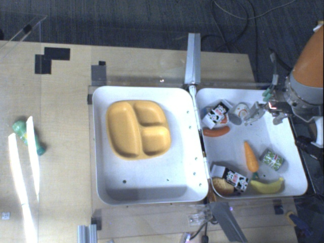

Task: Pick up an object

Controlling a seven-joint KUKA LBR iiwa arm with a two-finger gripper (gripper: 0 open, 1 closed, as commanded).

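The task names no special object, so any thing in the right white bin (298,151) can serve. Nearest to the pincer (253,113) is a small grey round cup-like object (239,110) near the far wall of this bin, just beside the black-and-white printed carton (215,114). The pincer hangs low over this corner, and I cannot tell its state from here. Nothing shows between its tips, so I judge that the pick is not yet done and the grasp and the lift are left.

Close around lie a red sausage-shaped toy (216,131), an orange plastic carrot (250,156), a small green can (272,160), a yellow banana (266,186), a brown bread-like piece (221,186) and a second black-and-white carton (236,179). The carton and the bin wall crowd the grey object. The left white bin (152,186) holds a yellow divided tray (138,128). On the wooden table (61,135) lies a green toy (28,135).
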